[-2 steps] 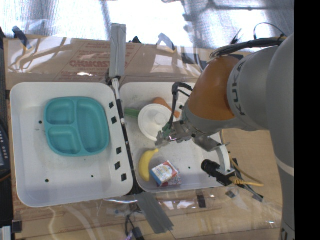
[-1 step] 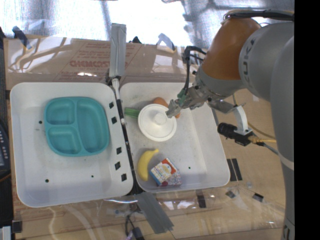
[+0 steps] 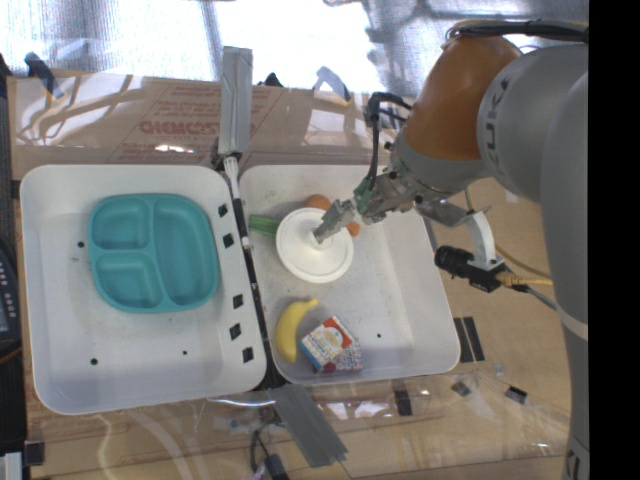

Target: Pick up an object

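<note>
While the jaws (image 3: 330, 230) hang over the white plate (image 3: 312, 251) in the right bin (image 3: 420, 298), how far apart they stand cannot be told, and nothing shows held.

Round and plain white, the plate lies near the bin's far side, with an orange object (image 3: 318, 203) just behind it, a banana (image 3: 291, 326) and a printed carton (image 3: 331, 346) nearer. Reaching in from the right, the grey arm (image 3: 520, 118) slants down-left. A teal divided tray (image 3: 153, 250) sits in the left bin (image 3: 50, 298).

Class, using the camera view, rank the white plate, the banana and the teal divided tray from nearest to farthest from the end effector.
1. White plate, right bin, directly under the end effector.
2. Banana, right bin's near left corner.
3. Teal divided tray, left bin.
</note>
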`<state>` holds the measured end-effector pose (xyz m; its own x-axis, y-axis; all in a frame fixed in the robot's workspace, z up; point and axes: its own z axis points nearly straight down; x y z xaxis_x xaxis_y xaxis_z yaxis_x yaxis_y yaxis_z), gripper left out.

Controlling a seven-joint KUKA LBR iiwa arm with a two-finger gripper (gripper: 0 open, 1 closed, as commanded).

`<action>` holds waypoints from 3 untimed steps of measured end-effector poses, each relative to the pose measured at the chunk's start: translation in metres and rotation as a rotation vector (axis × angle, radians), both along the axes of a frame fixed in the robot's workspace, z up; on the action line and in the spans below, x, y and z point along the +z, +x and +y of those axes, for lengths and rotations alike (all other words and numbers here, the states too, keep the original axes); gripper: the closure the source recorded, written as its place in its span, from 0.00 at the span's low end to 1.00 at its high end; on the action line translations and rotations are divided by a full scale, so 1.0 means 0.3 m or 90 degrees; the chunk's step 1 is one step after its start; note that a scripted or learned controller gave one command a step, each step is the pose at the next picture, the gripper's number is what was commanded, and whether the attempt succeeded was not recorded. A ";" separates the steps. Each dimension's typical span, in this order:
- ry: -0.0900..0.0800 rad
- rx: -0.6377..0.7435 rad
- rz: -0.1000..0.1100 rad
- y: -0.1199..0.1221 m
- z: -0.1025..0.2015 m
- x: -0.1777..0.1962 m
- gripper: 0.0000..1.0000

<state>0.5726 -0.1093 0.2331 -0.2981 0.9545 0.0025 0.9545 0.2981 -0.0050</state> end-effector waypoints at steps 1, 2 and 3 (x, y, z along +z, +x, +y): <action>0.000 -0.018 0.002 -0.138 0.027 -0.408 0.00; 0.000 -0.008 0.000 -0.105 0.094 -0.146 0.00; 0.000 -0.019 0.001 0.016 0.091 -0.151 0.00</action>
<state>0.5774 -0.0821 0.1879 -0.2697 0.9629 0.0024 0.9629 0.2697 -0.0071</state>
